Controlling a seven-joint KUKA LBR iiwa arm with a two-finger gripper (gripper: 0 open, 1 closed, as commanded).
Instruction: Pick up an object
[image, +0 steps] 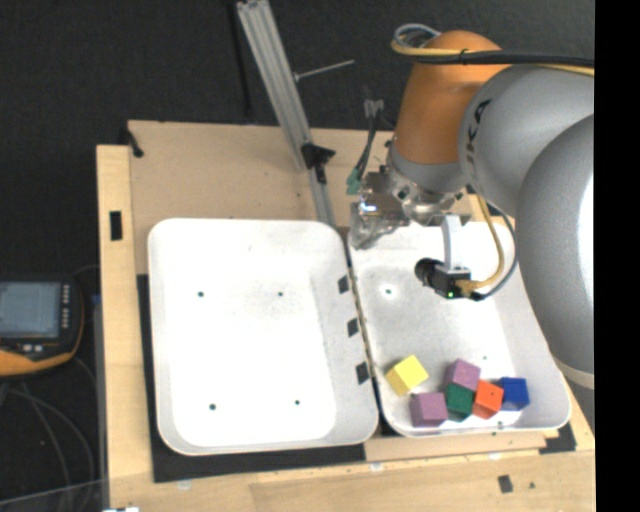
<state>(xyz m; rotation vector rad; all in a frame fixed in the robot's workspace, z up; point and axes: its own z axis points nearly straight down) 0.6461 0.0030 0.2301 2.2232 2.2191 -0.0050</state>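
Blocks lie clustered in the near corner of the right bin (400, 300): a yellow block (407, 375) slightly apart from two purple blocks (463, 375), a green block (458, 399), an orange block (488, 398) and a blue block (514, 392), all resting on the bin floor, so nothing has been picked up. The gripper (365, 228) hangs at the far edge of that bin, well apart from the cluster, beside the left bin (250, 330); whether its fingers are open or closed I cannot tell. By my judgement the approach, grasp and lift all remain.
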